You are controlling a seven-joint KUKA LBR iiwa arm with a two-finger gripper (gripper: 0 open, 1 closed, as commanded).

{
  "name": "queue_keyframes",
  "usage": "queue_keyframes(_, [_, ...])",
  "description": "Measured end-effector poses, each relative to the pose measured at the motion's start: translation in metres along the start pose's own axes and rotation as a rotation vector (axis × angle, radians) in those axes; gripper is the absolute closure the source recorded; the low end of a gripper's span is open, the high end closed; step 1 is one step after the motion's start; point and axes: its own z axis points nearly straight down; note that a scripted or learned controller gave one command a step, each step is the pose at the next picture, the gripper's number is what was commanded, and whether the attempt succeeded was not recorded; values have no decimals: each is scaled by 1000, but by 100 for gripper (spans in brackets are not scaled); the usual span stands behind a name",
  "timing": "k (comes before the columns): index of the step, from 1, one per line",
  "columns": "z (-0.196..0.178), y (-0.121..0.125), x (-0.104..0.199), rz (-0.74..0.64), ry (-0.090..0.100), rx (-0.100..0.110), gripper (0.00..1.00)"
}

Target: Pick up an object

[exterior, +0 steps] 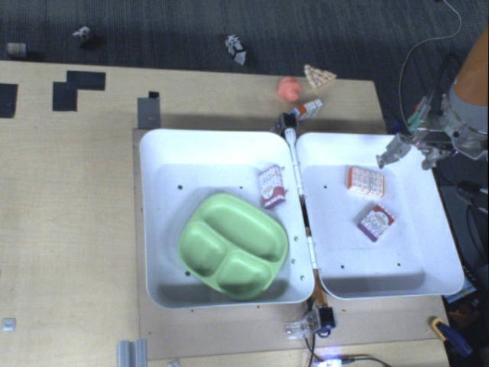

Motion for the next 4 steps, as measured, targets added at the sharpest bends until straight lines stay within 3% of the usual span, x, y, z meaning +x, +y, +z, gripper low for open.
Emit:
queue_keyframes(1, [138,27,42,-1,2,4,0])
queue_keyframes(2, [166,5,62,1,-1,-4,0])
queue_keyframes(3, [168,74,34,2,2,9,0])
queue_keyframes(4, [167,34,34,2,0,-1,0])
